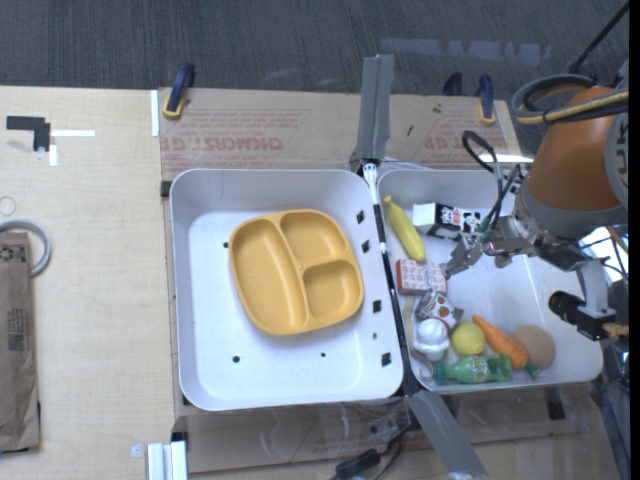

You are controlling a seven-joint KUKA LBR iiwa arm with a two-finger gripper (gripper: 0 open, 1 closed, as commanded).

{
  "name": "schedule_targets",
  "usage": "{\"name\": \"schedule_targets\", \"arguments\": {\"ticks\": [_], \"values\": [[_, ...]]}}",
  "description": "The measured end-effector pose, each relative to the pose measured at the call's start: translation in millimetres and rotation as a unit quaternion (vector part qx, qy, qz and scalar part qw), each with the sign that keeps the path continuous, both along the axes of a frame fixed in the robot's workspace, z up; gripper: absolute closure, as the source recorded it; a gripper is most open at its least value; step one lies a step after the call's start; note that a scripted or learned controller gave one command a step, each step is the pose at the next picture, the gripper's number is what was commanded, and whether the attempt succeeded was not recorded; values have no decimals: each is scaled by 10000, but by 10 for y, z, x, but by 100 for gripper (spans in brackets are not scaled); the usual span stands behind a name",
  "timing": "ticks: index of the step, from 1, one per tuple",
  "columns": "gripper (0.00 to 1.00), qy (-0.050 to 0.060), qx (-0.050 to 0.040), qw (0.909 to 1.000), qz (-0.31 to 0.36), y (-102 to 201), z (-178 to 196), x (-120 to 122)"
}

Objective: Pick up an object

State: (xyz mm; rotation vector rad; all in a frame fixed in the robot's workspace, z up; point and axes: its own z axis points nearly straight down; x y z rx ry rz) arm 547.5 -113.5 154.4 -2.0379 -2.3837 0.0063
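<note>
Fingers (462, 259) of the gripper (468, 256) point left and down over the right bin (560, 373), slightly parted with nothing between them; their tips hang just right of the small red carton (413, 276), whether touching it I cannot tell. Grey arm with its orange band (575, 158) fills the right of the frame, above the bin's far corner.

Along the right bin's left side lies a yellow banana (405, 228), the red carton below it, then a red-and-white packet (437, 308) and a white round thing (432, 337). Toward the lower right sit a lemon (467, 340), an orange carrot (500, 340), a tan ball (536, 346) and a green bottle (472, 371) lying along the near wall. A white box (423, 213) and a black-and-white card (460, 218) rest near the bin's far wall.

At the centre of the frame, the left bin (200, 368) holds a yellow divided plate (295, 270)
</note>
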Motion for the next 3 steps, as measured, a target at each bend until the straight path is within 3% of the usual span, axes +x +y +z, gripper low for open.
{"name": "schedule_targets", "arguments": {"ticks": [1,2,3], "values": [[0,1,5,9999,-158,-154,-664,-710],[100,19,5,9998,-177,-164,-605,-709],[100,1,-11,9985,-549,424,503,-395]]}}
